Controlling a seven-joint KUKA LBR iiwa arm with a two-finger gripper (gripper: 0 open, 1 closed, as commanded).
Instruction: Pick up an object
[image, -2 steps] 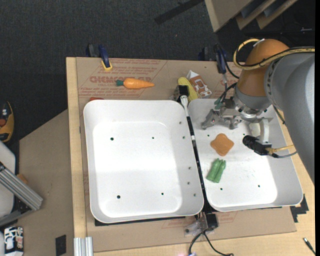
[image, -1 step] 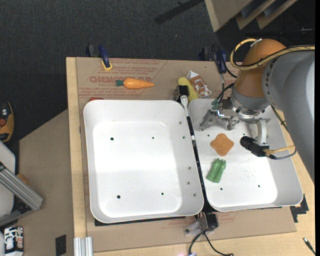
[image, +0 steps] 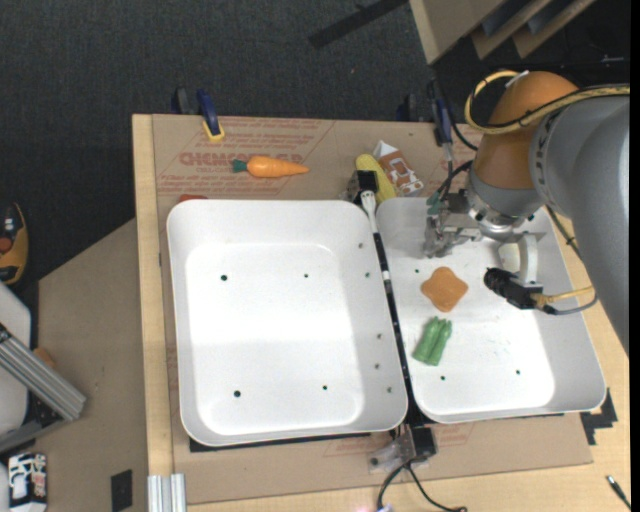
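Observation:
In the right bin (image: 560, 385) lie two things: a flat orange-brown piece (image: 444, 288) near the middle and a green ridged piece (image: 433, 341) just below it. My gripper (image: 443, 240) hangs over the bin's far left part, a little above the orange-brown piece and apart from it. The grey arm with its orange band (image: 520, 125) comes down from the upper right. I see nothing in the gripper.
The left bin (image: 190, 330) sits beside the right one. Behind the bins, on the cardboard, lie a toy carrot (image: 270, 167), a yellow and black item (image: 367, 178) and a brown and white packet (image: 400, 172). A black cable (image: 515, 288) hangs off the wrist.

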